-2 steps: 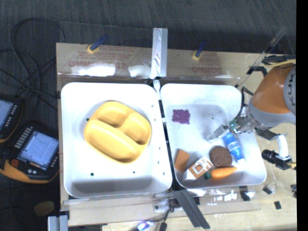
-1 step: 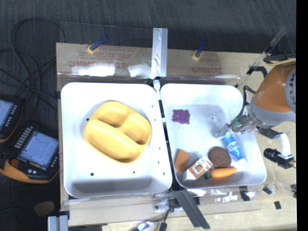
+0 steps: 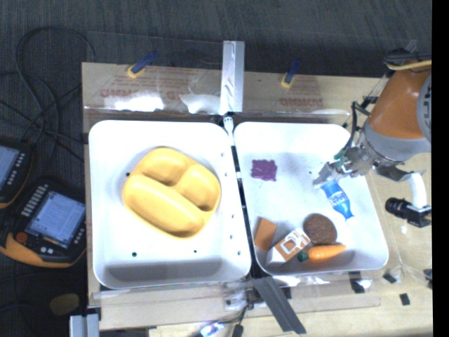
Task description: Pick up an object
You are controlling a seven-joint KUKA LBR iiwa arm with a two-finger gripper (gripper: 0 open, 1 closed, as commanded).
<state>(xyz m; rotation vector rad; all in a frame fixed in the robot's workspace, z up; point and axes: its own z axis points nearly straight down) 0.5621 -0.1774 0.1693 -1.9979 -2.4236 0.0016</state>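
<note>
Two white bins (image 3: 238, 188) sit on the table. End effector (image 3: 335, 170) is low in the right bin, touching a blue packet (image 3: 339, 201); I cannot tell its grip. Next: lift and check.

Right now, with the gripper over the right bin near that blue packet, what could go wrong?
The gripper sits at the upper end of the blue packet, so a grab there may catch just an edge and slip. The packet looks flat and thin, hard to pinch. The brown disc, carrot and small carton crowd the bin's near corner, so a sweep that way may jostle them.
</note>
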